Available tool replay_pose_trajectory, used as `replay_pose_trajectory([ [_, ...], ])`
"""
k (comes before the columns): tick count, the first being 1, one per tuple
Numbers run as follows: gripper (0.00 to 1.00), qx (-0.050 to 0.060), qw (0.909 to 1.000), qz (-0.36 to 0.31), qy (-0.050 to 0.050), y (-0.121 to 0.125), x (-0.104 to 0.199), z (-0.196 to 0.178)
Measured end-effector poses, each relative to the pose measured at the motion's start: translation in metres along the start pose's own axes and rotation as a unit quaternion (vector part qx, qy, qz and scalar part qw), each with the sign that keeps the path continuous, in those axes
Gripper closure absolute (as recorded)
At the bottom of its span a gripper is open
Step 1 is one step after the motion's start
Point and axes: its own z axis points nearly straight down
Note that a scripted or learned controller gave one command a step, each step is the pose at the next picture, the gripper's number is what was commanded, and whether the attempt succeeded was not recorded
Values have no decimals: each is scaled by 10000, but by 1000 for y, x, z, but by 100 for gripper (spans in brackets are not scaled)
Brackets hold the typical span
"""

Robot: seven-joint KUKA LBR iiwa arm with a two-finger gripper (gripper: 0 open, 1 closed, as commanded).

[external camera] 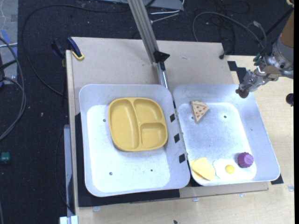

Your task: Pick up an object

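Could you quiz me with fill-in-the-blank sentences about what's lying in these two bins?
1. The yellow tray has ____ compartments.
2. The pizza slice lies in the ____ bin.
3. The purple toy sits beside the fried ____.
4. The gripper hangs over the right bin's ____ corner.

Missing words: three; right; egg; far right

Tan worktop (121, 62), bare wood finish, w/ two shallow white bins sat on it side by side, edges touching at the middle. Left bin (93, 171) takes the bigger share; right bin (259, 125) sits skewed, its far corner twds the worktop's right edge. Blue-and-yellow clamp (74, 49) grips the far-left corner. Dark mat (81, 197) pokes out under the left bin's near edge.
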Motion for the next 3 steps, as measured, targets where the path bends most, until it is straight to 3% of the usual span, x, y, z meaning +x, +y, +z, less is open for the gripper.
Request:
replay_pose_trajectory([
  [3, 100, 36, 10000, -26, 14, -3, 165, 11],
])
